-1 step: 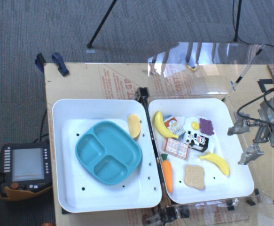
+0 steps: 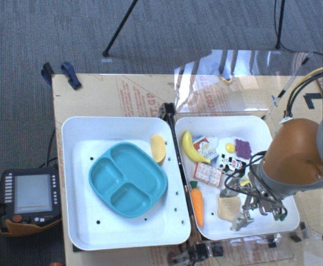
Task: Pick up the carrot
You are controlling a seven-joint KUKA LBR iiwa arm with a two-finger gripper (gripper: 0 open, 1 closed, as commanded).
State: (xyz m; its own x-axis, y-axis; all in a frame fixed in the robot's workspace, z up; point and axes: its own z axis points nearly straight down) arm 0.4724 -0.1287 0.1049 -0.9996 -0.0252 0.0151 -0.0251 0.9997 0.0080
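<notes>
The carrot (image 2: 197, 204), orange with a green top, lies lengthwise in the right bin (image 2: 261, 125), against its left wall near the front. My gripper (image 2: 244, 208) hangs low over the front of that bin, to the right of the carrot and apart from it. It is right beside a pale tan slice (image 2: 227, 208). Nothing shows in the gripper's hold. The orange band of the arm (image 2: 293, 154) rises behind it.
The right bin also holds a banana (image 2: 191, 147), a small carton (image 2: 205, 146), a printed card box (image 2: 208, 174), purple grapes (image 2: 242, 147) and a black-and-white toy (image 2: 231, 163). The left bin (image 2: 75, 148) holds a blue divided plate (image 2: 128, 179) and a yellow piece (image 2: 158, 148).
</notes>
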